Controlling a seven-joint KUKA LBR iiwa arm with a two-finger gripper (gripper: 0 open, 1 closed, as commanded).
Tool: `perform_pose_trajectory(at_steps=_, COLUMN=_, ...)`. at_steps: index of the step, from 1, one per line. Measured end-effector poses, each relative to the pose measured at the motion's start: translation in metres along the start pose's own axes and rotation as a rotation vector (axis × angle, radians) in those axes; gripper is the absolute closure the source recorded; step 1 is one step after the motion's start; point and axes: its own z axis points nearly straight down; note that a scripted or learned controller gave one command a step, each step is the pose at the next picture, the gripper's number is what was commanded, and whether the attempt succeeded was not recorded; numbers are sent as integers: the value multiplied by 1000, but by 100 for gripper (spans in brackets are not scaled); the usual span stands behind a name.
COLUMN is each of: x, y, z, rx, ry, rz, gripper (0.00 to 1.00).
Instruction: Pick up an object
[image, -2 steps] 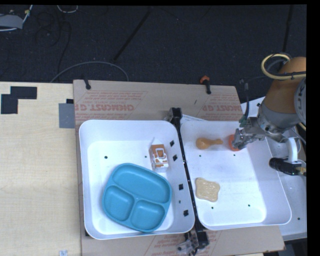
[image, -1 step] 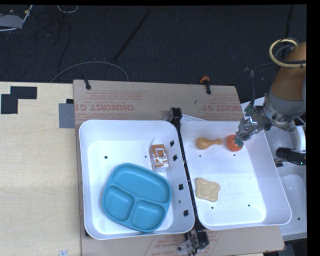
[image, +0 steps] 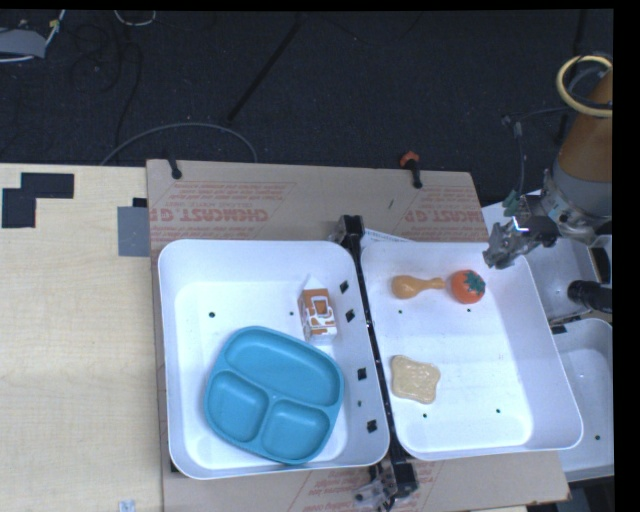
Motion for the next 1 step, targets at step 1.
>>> perform_pose_trajectory(at_steps=1, x=52, y=-19, z=12, rx=7, ry=3, rz=-1, gripper=100)
